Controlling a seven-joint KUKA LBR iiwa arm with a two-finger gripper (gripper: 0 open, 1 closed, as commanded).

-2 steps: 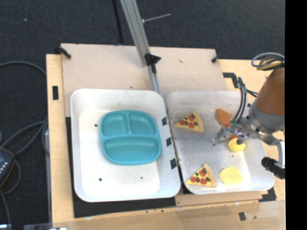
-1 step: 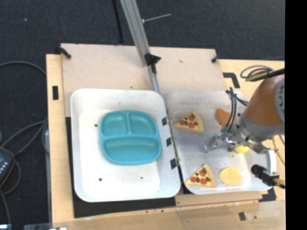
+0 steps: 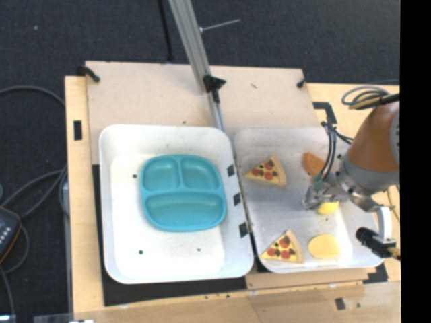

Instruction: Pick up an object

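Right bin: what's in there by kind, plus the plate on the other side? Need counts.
Pizza slices: 2, one at the back, one at the front
Yellow round piece: 1
Small yellow item under the gripper: 1
Orange piece: 1
Teal divided plate, left bin: 1
Total: 6

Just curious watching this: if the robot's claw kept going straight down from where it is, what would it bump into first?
Probably the small yellow piece directly beneath the gripper in the right bin. How much height is left between them is hard to judge from above.
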